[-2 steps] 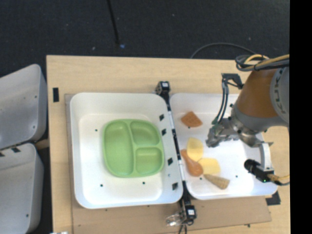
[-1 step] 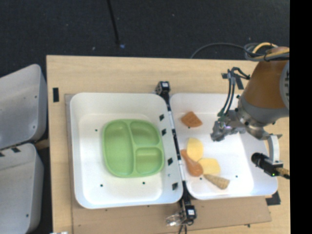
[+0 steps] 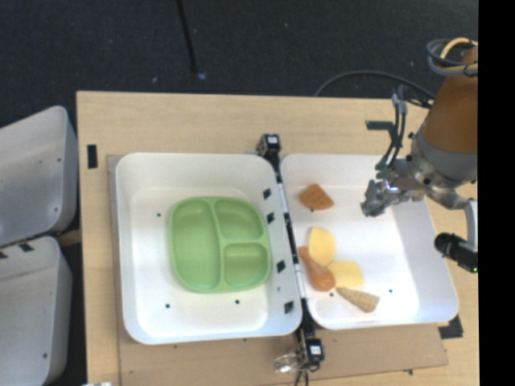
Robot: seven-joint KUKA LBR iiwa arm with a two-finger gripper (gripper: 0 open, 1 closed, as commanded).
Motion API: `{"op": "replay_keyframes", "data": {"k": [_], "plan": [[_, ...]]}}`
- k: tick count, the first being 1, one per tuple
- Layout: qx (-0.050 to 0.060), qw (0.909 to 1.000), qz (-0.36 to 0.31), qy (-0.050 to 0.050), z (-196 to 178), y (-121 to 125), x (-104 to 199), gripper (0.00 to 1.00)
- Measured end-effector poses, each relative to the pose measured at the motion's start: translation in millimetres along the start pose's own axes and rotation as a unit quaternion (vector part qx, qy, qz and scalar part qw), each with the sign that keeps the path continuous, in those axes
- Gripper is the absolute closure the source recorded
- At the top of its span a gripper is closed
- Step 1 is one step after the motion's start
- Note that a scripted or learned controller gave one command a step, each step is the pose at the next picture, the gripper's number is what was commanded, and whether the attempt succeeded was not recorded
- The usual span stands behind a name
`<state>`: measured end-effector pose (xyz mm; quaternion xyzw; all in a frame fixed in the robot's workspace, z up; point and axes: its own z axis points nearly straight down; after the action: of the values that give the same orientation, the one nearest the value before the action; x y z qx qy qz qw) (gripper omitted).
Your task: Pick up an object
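Observation:
In the right bin [image 3: 418, 292] lie several food pieces. An orange wedge [image 3: 316, 197] sits near the bin's upper left. A pale yellow round piece [image 3: 322, 244] lies lower, with an orange sausage-like piece [image 3: 318, 271] beside it, a yellow slice [image 3: 348, 274] to its right, and a tan cone-shaped piece [image 3: 359, 298] near the front. My gripper [image 3: 373, 203] hangs over the bin's upper middle, right of the orange wedge and apart from it. Nothing shows between its tips.
The left bin [image 3: 137, 312] holds a green divided plate [image 3: 219, 243]. A ridge with black clips [image 3: 282, 240] separates the two bins. Cables [image 3: 362, 79] loop behind the arm at the upper right. A white chair-like shape [image 3: 32, 183] stands at the left.

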<state>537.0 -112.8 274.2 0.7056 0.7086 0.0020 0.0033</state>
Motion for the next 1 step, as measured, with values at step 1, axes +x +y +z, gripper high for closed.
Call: {"op": "replay_keyframes", "data": {"k": [1], "plan": [[0.003,1.0,-0.001,0.001,15.1,3.0,49.0,1.0]]}}
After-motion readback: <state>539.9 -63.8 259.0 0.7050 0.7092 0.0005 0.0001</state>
